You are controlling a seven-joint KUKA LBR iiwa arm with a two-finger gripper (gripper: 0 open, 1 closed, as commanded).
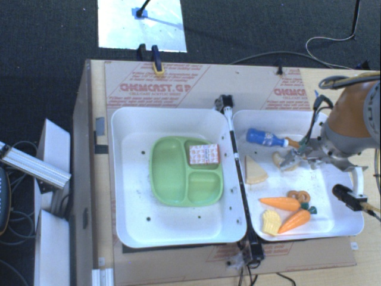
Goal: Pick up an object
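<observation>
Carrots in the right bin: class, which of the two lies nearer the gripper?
The upper carrot, lying nearly level beside the pretzel. The other carrot slants below it, farther from the gripper.

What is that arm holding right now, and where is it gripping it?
It cannot be told: the gripper sits low in the right bin, too blurred to show anything between its tips.

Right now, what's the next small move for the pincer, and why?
Probably lower onto the tan piece under the pincer and close. It sits there in the right bin, with the blue bottle just beyond it, and nothing visibly sits in the pincer yet.
</observation>
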